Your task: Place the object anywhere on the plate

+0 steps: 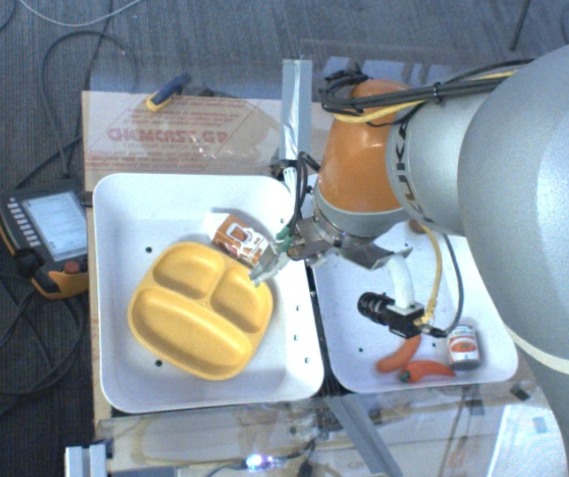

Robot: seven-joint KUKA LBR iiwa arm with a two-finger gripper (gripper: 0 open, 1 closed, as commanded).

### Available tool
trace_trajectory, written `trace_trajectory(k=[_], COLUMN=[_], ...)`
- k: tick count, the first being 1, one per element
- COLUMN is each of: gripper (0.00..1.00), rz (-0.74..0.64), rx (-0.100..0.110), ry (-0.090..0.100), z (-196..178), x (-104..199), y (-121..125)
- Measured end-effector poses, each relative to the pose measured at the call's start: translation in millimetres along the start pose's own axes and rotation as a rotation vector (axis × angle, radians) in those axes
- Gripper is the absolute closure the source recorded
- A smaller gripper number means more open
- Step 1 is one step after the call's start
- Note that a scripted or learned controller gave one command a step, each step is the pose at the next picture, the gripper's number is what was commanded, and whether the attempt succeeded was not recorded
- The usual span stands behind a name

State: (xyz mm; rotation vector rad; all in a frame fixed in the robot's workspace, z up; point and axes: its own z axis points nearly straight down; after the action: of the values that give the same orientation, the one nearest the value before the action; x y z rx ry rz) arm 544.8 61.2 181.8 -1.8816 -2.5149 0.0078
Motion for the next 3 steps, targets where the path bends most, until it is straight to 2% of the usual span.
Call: trace_trajectory(k=[1, 2, 3], gripper=[1.0, 1.0, 1.0], rz=[0.001, 0.222, 0.544], rx=[0.003, 0.001, -0.017], ry=[-0.001, 0.001, 0.005], z=[-7.3, 42.1, 87.4], x=[-0.2, 58.7, 60.9], y=[0.2, -22.2, 22.6])
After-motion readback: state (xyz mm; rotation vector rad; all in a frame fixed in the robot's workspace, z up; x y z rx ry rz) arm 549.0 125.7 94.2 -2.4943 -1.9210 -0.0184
